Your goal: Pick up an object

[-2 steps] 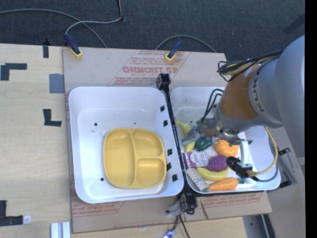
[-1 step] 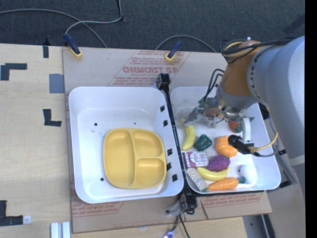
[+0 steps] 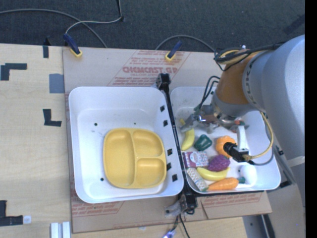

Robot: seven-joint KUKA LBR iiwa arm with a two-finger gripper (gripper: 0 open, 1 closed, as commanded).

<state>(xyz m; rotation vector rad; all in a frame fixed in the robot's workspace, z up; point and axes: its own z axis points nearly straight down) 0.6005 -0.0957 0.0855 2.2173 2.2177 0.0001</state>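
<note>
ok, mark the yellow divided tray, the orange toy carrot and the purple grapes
yellow divided plastic tray (image 3: 134, 157), camera view, ridge where its compartments meet
orange toy carrot (image 3: 223, 184), camera view, mid-body
purple toy grapes (image 3: 219, 162), camera view, centre of bunch

Looks like a robotics lab to us: two shallow white plastic bins (image 3: 79, 133) clamped onto a brown cardboard sheet (image 3: 143, 71), black cables (image 3: 116, 4) trailing behind it, tape marks (image 3: 49, 117) left of it.

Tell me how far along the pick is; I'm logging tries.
Done: the arm is down in the right bin, with the gripper above the toy food. In hand: nothing seen held. Left: grasping and lifting something, perhaps the nearby banana or green pepper.
</note>
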